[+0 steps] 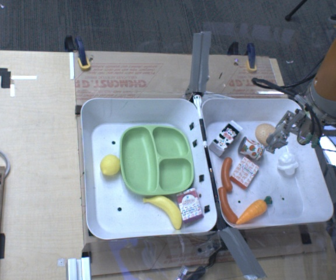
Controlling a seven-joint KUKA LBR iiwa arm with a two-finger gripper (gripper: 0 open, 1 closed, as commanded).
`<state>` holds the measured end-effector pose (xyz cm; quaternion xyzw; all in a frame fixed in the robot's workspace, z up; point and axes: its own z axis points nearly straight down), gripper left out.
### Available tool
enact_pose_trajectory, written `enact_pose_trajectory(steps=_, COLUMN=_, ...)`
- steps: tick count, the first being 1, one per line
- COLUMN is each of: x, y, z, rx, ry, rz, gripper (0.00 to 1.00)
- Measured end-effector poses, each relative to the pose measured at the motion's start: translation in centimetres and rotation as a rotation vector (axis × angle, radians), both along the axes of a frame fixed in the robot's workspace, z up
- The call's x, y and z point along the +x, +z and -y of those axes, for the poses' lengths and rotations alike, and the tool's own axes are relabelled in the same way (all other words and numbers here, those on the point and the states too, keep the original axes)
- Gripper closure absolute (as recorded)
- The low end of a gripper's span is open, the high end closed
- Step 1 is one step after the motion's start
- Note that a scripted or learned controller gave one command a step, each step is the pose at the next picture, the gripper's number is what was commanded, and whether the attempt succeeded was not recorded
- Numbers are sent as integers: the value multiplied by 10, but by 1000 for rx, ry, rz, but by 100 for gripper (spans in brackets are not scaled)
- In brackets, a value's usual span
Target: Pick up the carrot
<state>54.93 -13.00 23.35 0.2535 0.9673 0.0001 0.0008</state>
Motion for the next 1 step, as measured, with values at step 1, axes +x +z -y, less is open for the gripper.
enact_pose_trajectory(steps=1, x=0, y=0, z=0, rx=0, ry=0, rz=0, gripper=0)
